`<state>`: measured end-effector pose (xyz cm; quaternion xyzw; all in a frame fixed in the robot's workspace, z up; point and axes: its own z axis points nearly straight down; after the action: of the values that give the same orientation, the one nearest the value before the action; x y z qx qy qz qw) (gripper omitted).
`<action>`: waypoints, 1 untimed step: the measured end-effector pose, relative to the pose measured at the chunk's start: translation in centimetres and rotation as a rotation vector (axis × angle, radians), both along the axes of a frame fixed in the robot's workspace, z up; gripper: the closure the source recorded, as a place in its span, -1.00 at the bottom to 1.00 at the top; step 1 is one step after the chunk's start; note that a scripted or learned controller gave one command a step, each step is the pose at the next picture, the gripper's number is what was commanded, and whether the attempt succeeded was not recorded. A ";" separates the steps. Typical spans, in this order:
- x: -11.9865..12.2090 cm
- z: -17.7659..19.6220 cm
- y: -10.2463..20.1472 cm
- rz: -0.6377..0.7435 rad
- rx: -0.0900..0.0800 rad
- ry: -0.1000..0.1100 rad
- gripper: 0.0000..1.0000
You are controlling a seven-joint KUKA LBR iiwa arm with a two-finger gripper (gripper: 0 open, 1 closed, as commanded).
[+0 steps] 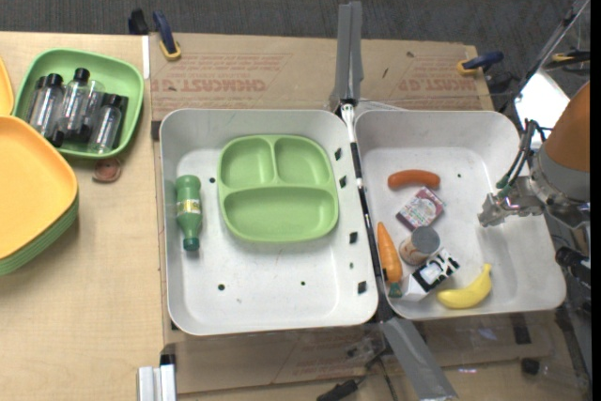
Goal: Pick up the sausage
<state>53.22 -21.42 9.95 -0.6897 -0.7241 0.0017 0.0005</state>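
Right shallow white bin [470, 131]: the grey arm's tool [496, 209] hangs over its right side, jaw state indiscernible. The smooth orange-red sausage [414, 179] lies well apart, up-left on bare floor; a level approach across its short width suits. Nearby: small purple packet [420, 208], orange carrot [389, 255], yellow banana [467, 290].

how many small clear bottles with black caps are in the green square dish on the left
4 small clear bottles with black caps, side by side in the green square dish: far left, next, third, rightmost. More may be hidden behind them.
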 end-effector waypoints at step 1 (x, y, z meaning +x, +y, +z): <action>-3.2 -0.9 4.9 0.170 0.003 0.000 1.00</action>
<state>50.05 -16.49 9.07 -0.6256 -0.7802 0.0006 0.0016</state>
